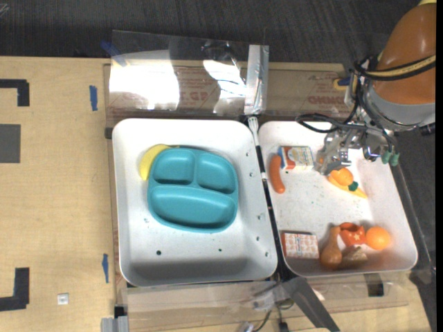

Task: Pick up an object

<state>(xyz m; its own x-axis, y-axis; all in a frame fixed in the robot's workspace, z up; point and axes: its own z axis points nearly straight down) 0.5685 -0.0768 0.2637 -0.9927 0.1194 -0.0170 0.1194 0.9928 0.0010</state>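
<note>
The fingers [334, 159] hang over the right bin [405, 216], just beside the toy carrot [342, 179]; whether they are spread or closed cannot be told. A good grasp probably means centering over the carrot, clear of the small carton [298, 158].

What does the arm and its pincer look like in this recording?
The arm has a glossy orange dome-shaped band over a grey collar. Black cables loop around the wrist. The pincer is small, silvery-grey metal, with a small green part on its side.
</note>
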